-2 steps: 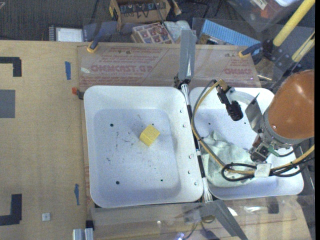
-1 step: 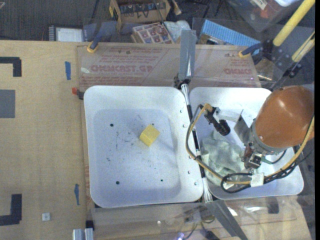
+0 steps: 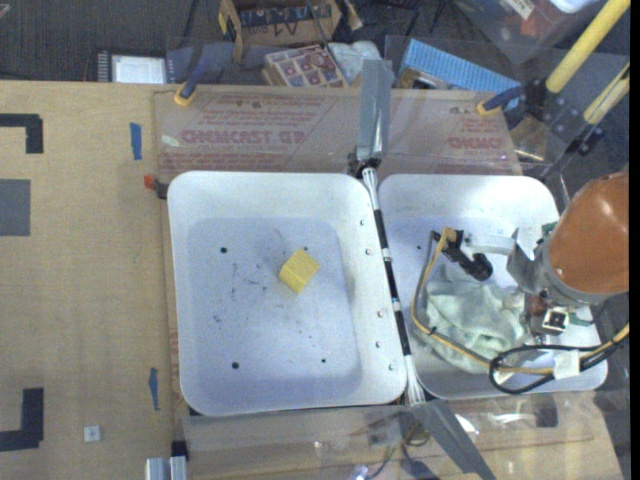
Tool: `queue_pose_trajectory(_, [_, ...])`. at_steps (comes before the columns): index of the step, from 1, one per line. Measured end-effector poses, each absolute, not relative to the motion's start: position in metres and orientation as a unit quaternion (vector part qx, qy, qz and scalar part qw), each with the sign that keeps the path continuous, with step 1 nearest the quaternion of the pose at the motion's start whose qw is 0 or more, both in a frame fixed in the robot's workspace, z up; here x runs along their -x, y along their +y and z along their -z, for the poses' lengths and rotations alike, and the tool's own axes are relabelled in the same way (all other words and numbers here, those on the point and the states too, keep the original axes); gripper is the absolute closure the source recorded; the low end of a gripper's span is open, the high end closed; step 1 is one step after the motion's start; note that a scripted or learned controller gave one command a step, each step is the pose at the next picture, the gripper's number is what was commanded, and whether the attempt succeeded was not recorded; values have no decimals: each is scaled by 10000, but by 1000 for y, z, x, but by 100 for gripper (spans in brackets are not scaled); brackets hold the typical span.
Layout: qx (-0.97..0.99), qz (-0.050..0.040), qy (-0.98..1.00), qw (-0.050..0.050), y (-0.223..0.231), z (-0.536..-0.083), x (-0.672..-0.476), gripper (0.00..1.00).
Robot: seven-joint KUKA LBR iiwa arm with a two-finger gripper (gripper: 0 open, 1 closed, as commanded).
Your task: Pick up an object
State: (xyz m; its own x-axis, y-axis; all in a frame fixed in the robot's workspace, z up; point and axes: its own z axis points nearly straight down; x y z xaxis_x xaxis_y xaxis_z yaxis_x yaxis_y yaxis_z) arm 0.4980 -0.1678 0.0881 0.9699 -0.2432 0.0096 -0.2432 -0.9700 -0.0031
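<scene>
Plainly, the tool (image 3: 533, 306) hangs low in the right bin (image 3: 470, 203), at the right edge of a crumpled pale cloth (image 3: 468, 320) that lies across that bin's floor. Whether the tool is open or closed cannot be told from this angle, since the wrist hides it, and nothing shows as gripped. A small yellow block (image 3: 299, 270) lies alone near the middle of the left bin (image 3: 240, 353), well apart from the tool and across the divide between the bins. The cloth is much the nearer thing. It spreads leftward from just under the tool, so a straight descent looks likelier to catch it than any reach for the block.
</scene>
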Motion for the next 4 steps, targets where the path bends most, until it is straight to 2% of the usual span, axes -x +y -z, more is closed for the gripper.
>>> queue_pose_trajectory(1, [9924, 48, 1227, 9, -168, -88, -498, 0])
queue_pose_trajectory(2, [9949, -11, 1010, 9, -84, -185, -488, 0])
queue_pose_trajectory(3, [9949, -4, 1007, 8, -127, -92, -489, 0])
queue_pose_trajectory(4, [9949, 2, 1006, 24, -125, -102, -490, 100])
